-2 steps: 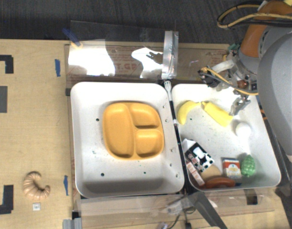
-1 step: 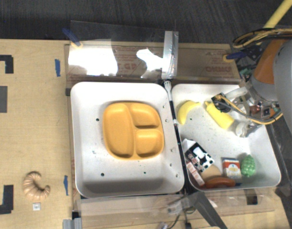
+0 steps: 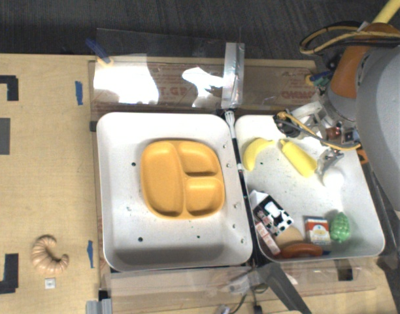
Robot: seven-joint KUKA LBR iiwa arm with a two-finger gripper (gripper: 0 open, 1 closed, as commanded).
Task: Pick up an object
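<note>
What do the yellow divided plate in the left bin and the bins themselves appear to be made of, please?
The divided plate looks like moulded plastic with a matte to satin finish: uniform yellow-orange colour, rounded compartment ridges, soft highlights only. The left bin and right bin seem to be white plastic, smooth and slightly glossy, with rounded corners and dark speckles; painted metal cannot be ruled out.

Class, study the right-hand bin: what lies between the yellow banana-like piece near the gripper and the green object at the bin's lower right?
In the camera view, the yellow piece and green object are separated by bare, speckled white bin floor; nothing sits between them.
</note>
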